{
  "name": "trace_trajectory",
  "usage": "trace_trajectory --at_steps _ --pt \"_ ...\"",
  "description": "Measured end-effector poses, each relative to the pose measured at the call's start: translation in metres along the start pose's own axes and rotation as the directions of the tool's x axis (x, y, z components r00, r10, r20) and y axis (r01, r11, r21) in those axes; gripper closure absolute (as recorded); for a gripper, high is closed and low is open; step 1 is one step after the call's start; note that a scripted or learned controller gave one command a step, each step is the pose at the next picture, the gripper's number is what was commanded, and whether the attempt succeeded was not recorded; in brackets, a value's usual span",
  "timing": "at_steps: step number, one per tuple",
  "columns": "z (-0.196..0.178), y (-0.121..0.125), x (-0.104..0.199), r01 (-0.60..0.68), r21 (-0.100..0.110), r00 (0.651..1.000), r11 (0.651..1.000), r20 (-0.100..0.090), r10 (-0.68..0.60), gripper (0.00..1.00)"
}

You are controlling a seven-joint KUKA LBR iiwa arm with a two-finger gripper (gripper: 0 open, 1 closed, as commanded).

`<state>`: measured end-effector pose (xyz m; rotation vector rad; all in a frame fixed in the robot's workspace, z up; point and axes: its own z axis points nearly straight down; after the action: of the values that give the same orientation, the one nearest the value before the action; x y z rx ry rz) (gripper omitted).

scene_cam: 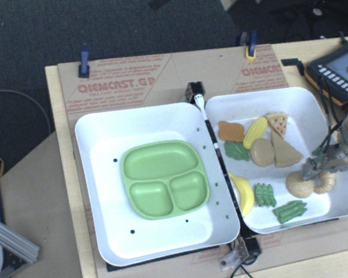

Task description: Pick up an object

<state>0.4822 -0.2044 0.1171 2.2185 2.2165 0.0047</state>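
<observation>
The right bin [322,106] holds toy foods. An orange piece [231,130], a yellow corn cob [255,131] and a pizza slice [278,124] lie at its back. A green leafy piece [236,150], a tan round [262,153] and a tan wedge [285,152] lie in the middle. A banana [243,194], a green pea pod [264,194] and green beans [290,211] lie at the front. My gripper [316,168] is low at the bin's right side, just above two tan lumps [301,186]. Nothing shows held in it.
The left bin [96,177] holds a green divided plate [164,178]. A black divider with a rod [206,131] runs between the bins. A dark device [337,72] sits at the bench's far right, behind the arm.
</observation>
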Motion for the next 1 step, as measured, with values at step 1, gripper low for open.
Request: trace_trajectory --at_steps 1 --pt "-0.0803 0.0222 0.0719 0.009 -0.003 1.0 1.0 -0.001 -0.009 1.0"
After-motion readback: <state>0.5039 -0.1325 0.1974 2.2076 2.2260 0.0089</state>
